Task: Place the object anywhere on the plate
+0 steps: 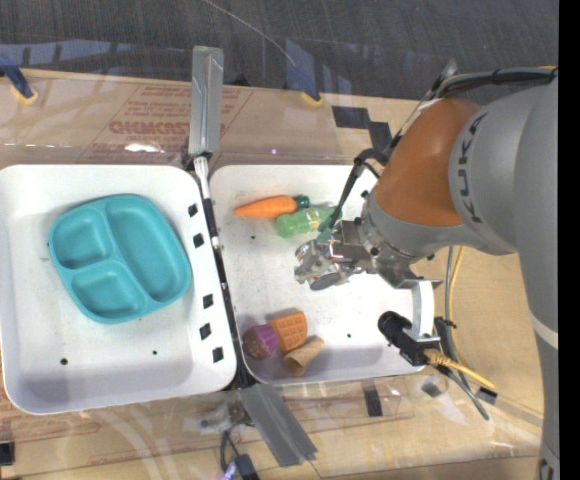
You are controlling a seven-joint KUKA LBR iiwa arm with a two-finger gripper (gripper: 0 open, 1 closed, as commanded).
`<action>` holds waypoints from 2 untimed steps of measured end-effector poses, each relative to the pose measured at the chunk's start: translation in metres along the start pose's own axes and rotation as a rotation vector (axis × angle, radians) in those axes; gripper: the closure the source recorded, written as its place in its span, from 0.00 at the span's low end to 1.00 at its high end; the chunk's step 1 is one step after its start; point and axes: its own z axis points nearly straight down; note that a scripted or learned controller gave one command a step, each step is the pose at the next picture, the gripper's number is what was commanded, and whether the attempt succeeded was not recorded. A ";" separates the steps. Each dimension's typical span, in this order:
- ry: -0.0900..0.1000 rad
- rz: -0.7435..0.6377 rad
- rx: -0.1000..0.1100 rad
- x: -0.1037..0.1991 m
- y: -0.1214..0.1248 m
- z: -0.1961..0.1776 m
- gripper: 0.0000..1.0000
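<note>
- The KUKA arm (470, 183) fills the right side of the frame, its orange band above the wrist, and reaches left over the right bin (270, 358).
- The gripper (315, 263) hangs over the middle of the right bin, a metallic cluster pointing toward the frame's left.
- I cannot tell whether its fingers are open or closed; they blur together from this angle, and no object can be seen between them.
- A green toy (298, 223), perhaps a play vegetable, lies just above the gripper in the upper part of the right bin, close to the wrist or touching it; which, I cannot tell.
- A toy carrot (267, 207), orange with a dark green tip, lies just left of the green toy, near the bin's upper wall.
- At the lower middle of the frame, near the right bin's bottom wall, a purple toy (261, 341), an orange waffle-textured piece (290, 329) and a tan cone-shaped piece (305, 352) sit bunched together.
- The teal plate (120, 256), with three compartments, lies in the left bin (30, 368), at the frame's centre left, tilted slightly on the diagonal.
- Nothing rests on the plate; all the toys are in the right bin, well apart from it.
</note>
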 end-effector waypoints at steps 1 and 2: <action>0.001 0.037 0.001 0.075 0.024 -0.009 1.00; 0.000 0.006 0.006 0.165 0.003 0.020 1.00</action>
